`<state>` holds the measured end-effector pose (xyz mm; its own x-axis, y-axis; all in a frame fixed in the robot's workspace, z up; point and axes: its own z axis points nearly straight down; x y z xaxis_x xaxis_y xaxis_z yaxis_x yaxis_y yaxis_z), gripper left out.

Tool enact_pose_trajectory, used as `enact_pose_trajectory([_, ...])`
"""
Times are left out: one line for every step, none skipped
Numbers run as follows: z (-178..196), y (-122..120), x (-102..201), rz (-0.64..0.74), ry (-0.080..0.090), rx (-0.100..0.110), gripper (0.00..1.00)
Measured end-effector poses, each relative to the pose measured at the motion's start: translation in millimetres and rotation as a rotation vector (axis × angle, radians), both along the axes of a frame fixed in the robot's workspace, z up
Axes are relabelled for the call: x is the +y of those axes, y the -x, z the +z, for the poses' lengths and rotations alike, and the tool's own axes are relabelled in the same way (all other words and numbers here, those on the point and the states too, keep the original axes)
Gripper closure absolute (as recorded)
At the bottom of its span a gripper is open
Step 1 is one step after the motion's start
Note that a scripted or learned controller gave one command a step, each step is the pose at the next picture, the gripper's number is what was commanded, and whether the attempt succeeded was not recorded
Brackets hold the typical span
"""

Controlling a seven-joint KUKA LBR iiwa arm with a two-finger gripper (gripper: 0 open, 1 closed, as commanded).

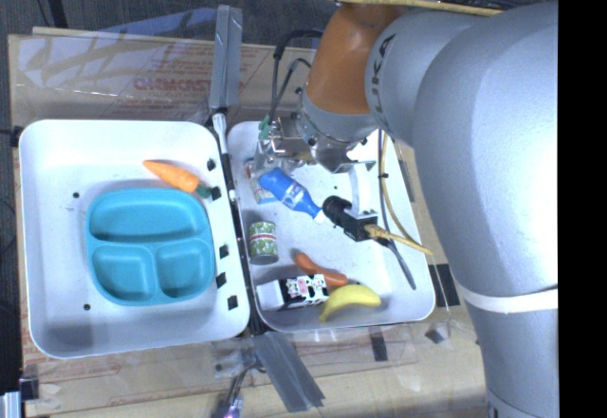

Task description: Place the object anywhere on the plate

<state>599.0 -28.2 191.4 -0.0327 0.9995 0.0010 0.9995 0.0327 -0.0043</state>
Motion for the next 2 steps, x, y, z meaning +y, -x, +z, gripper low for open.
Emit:
enact_pose_trajectory([-0.5, 41.9, 109.9, 0.190, 0.000, 0.001, 1.00])
enact_pose_trajectory([-0.4, 41.8, 109.5, 0.189, 0.001, 0.001, 0.00])
